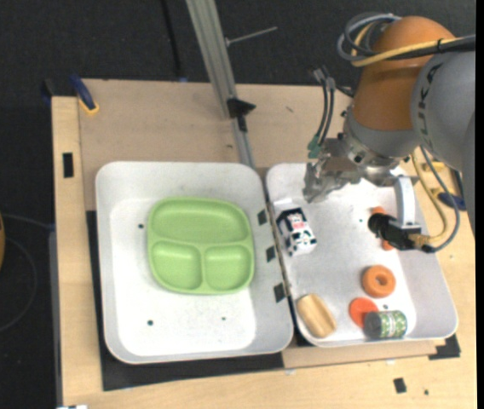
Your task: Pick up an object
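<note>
A: Where is the two-finger gripper (320,181) seen?

B: It is seen over the far left corner of the shallow white right bin (344,254), below the grey arm with the orange band. If it is open or closed cannot be told; that part is blurred.

A: Which things are found in that bin?

B: A small white and black toy figure (296,231) is placed at the left edge of the right bin, near the gripper but apart from it. A tan, rounded bread-like piece (315,313) is laid in the near left corner. An orange ring of doughnut shape (379,280) is seen toward the right edge. At the near edge a small green can (387,324) is laid on its side, and a flat orange round piece (361,310) is touching it on its left.

A: And the other bin?

B: In the shallow white left bin (123,313) a light green plastic plate with three compartments (199,245) is placed around the middle. Both bins are carried side by side by the pale wooden bench (157,118).
</note>
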`<state>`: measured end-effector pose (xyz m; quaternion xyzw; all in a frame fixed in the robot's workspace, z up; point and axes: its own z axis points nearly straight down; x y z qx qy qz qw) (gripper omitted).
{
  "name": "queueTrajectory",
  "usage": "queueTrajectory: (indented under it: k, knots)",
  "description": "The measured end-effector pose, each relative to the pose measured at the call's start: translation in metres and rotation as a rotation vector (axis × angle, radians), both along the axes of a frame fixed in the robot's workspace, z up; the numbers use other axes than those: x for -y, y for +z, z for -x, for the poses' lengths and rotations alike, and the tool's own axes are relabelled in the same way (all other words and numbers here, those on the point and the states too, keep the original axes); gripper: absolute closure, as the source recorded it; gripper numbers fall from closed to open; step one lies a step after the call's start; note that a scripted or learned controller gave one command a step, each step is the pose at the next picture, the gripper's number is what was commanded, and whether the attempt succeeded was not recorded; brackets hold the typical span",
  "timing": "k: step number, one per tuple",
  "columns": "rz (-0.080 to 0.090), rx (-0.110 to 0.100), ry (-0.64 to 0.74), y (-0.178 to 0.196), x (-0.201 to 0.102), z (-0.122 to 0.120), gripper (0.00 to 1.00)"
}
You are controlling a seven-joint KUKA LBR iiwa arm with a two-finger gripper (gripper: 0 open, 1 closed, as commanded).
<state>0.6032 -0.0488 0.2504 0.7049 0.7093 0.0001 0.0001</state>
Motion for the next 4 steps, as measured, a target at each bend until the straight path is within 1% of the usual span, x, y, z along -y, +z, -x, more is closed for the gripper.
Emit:
queueTrajectory:
  k: [1, 2, 3, 4]
  knots:
    - [0.000, 0.001, 0.000, -0.013, -0.044, -0.019, 1.00]
    - [0.001, 0.002, -0.001, -0.015, -0.083, -0.038, 1.00]
    - [-0.001, 0.002, 0.000, -0.017, -0.129, -0.065, 1.00]
    - [0.001, 0.000, -0.003, -0.017, -0.125, -0.064, 0.00]
